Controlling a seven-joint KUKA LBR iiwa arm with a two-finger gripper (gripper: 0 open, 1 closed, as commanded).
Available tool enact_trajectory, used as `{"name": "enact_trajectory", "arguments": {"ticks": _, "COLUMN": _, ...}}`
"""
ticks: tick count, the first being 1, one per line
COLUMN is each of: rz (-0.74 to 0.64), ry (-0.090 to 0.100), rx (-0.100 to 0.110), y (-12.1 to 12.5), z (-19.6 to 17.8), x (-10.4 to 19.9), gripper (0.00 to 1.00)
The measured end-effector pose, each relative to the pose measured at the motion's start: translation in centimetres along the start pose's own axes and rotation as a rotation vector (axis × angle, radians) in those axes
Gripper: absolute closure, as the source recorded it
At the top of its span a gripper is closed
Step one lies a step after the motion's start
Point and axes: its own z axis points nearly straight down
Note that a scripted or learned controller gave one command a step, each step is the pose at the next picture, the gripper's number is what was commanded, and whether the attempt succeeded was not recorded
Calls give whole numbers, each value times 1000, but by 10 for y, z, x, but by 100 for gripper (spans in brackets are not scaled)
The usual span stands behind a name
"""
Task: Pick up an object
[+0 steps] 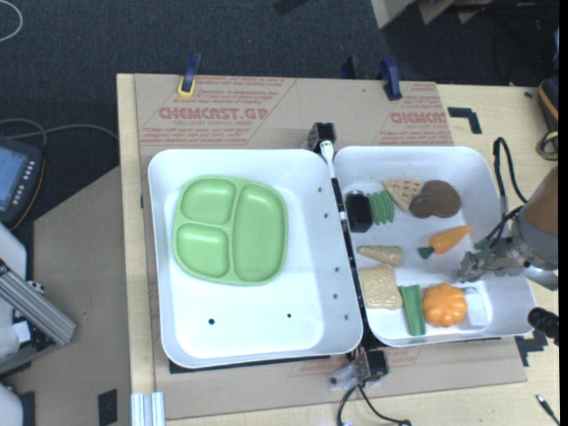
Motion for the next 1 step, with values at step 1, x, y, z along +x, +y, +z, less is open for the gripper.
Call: {"name": "enact_trajectory", "arguments": {"ticks": 1, "rz": 0, "ry": -6, "rx": -7, "y": 3, "z": -62, "x": 4, "gripper": 100}}
